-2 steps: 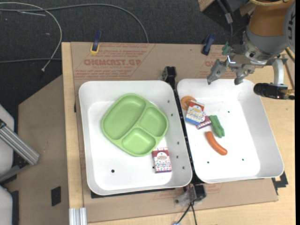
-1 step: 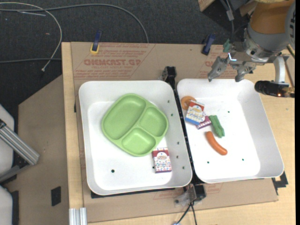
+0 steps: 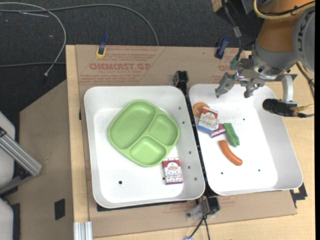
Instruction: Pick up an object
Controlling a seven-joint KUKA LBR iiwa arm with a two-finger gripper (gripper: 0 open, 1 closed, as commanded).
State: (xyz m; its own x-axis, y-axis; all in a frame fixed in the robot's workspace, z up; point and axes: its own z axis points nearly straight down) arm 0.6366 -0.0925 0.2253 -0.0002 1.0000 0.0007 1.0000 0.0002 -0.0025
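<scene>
On the surface [image 3: 125,59], the left bin [image 3: 95,134] holds a green divided plate [image 3: 144,132] near its middle, and a small red-and-white carton [image 3: 172,171] lies just beside the plate's lower right edge, toward the bin's near wall. A black divider strip runs between this bin and the right bin [image 3: 270,154]. In the right bin, a cluster of small objects sits close to the bin's left wall: an orange rounded piece [image 3: 200,107] at the top, a blue-and-white packet [image 3: 208,120] touching it just below, a green pickle-shaped piece [image 3: 231,134] to the packet's right, and an orange-red sausage-shaped piece [image 3: 231,153] below that. The end effector [image 3: 236,88] hangs over the far edge of the right bin, its two fingers spread apart with nothing between them. The cluster lies on the near side of the end effector and a little to its left, the orange rounded piece being the nearest, clearly apart from the fingertips.
</scene>
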